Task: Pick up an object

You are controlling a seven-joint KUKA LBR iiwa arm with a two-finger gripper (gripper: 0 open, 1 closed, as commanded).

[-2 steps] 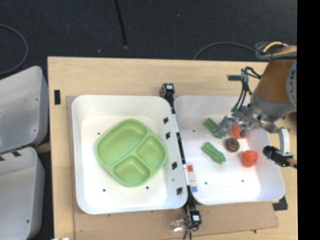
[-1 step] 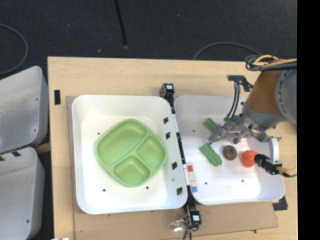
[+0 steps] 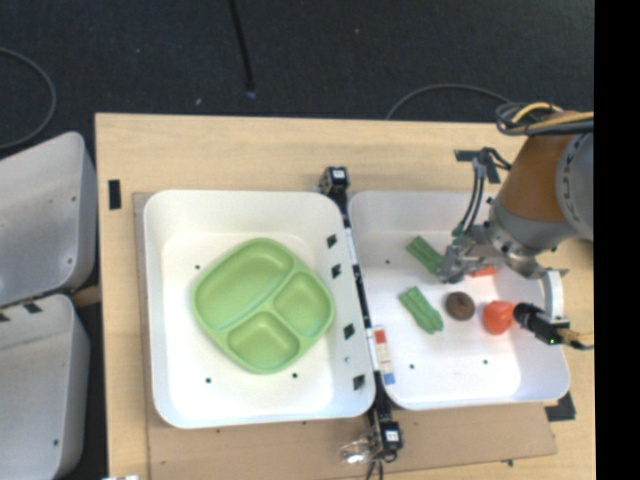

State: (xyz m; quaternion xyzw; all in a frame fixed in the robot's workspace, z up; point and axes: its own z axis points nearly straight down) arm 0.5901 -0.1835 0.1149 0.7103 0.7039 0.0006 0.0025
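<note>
While low over right bin (image 3: 450,388), gripper (image 3: 458,265) (finger state: cannot tell) beside green block (image 3: 426,254); second block (image 3: 421,309), brown ball (image 3: 460,306), red ball (image 3: 498,316) near. Plate (image 3: 263,304) in left bin (image 3: 180,388).

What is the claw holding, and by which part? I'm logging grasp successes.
Cannot be told: the claw sits low in the right bin by a green piece, grip unclear.
</note>
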